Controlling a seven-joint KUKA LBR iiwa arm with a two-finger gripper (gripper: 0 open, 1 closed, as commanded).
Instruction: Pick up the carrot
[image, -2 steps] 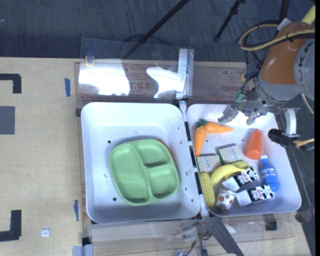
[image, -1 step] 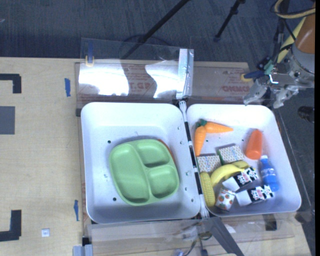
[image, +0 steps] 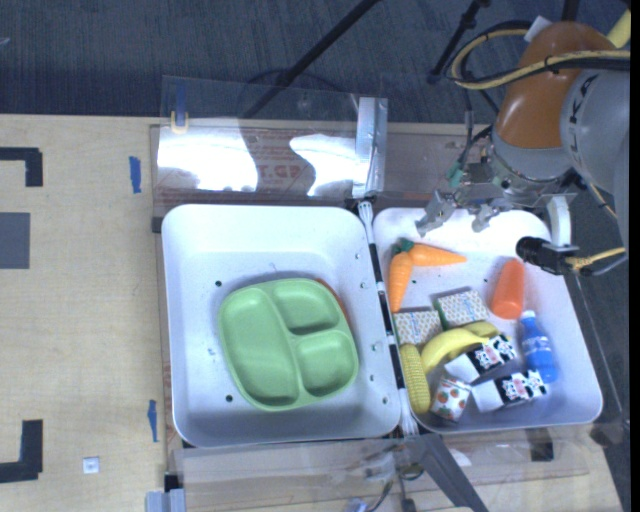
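Two white bins (image: 190, 300) sat side by side as I watched; the open, empty gripper (image: 464, 213) hovered above the right bin's carrot (image: 436, 256).

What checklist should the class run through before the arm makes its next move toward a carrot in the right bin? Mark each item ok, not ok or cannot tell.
1. Carrot in plain sight: ok. Two carrots lie at the right bin's upper left corner.
2. Gripper over the right bin: ok, above its far edge.
3. Gripper directly above a carrot: not ok, it sits up and to the right.
4. Carrot held between the fingers: not ok.
5. Carrot free of clutter: cannot tell. The two carrots meet at their green tops, and the divider wall is close.
6. Green tray out of the path: ok, in the left bin.
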